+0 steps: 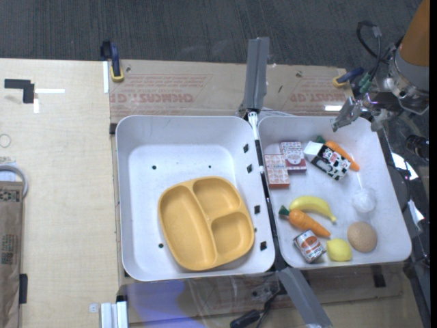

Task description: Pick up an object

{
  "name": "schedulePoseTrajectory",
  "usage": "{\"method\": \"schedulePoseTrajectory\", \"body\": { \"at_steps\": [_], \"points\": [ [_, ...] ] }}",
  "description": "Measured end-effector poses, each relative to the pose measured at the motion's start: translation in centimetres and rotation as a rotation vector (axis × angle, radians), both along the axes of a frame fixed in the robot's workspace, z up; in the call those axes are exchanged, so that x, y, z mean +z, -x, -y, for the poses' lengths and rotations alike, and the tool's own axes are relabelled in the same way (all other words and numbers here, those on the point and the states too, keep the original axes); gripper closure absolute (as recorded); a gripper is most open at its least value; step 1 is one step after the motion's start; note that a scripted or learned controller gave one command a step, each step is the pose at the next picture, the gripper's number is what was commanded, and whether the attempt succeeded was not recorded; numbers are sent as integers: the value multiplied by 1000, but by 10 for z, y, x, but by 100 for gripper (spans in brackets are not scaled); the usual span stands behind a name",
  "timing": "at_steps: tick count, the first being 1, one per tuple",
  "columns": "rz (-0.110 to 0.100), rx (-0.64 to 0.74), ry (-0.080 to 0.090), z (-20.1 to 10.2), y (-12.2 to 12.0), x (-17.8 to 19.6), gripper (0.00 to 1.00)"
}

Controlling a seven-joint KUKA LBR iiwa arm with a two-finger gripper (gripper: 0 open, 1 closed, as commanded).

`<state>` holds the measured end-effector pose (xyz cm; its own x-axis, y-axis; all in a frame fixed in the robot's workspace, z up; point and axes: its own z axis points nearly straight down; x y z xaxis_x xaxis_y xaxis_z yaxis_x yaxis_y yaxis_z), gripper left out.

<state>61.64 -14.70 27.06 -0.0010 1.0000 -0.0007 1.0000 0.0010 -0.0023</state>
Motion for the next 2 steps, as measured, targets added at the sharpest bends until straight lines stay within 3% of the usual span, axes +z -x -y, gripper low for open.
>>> {"method": "schedulePoseTrajectory", "body": {
  "at_steps": [1, 2],
  "points": [
    [0, 185, -1, 16, 26, -59, 0],
    [20, 343, 6, 8, -15, -156, 0]
  ]
}}
